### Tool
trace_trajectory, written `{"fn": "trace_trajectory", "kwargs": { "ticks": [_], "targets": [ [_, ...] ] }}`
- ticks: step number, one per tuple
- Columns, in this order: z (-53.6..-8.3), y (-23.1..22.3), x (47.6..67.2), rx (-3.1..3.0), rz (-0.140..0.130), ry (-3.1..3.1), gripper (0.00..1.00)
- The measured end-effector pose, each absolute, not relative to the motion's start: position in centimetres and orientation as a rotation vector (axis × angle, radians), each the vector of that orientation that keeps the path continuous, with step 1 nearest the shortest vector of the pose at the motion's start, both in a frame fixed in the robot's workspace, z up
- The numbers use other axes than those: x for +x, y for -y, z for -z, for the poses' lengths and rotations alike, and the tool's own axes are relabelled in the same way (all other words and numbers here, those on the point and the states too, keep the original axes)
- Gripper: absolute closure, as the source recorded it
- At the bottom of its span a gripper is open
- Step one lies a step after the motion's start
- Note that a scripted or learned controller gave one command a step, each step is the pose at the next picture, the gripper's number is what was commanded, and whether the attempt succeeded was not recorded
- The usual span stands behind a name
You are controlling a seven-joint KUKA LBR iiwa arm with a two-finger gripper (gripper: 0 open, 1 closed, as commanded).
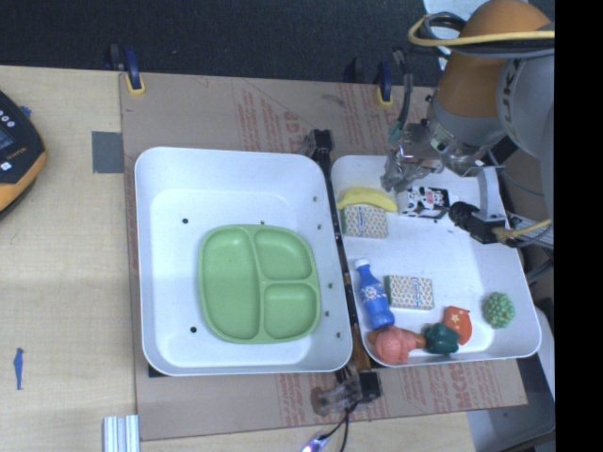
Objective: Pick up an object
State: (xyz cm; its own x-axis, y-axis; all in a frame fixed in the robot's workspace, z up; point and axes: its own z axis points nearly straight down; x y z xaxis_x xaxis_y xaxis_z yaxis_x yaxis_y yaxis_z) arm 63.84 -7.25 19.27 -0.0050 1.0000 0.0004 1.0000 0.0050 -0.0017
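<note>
We hover our gripper (403,175) at the right bin's (509,281) twelve o'clock; finger state unclear. Next: descend onto the banana (367,198) at nine o'clock.

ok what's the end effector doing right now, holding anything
end effector: over the right bin's far end near the banana; grip state cannot be told

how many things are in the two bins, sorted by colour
Green: 3, the green three-compartment plastic plate, bumpy light-green ball, dark green toy
Yellow: 1, yellow banana
Blue: 1, blue bottle
Orange or red: 2, orange-pink toy, red-orange piece
Patterned boxes: 2, and
Black-and-white item: 1
Total: 10
</note>
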Motion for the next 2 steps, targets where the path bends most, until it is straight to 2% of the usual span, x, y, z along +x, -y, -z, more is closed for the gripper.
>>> {"fn": "trace_trajectory", "kwargs": {
  "ticks": [1, 2],
  "targets": [
    [-13.4, 18.3, 63.0, -2.218, -0.006, 2.222, 1.0],
    [-16.7, 10.4, 65.1, -2.215, -0.002, 2.226, 1.0]
  ]
}}
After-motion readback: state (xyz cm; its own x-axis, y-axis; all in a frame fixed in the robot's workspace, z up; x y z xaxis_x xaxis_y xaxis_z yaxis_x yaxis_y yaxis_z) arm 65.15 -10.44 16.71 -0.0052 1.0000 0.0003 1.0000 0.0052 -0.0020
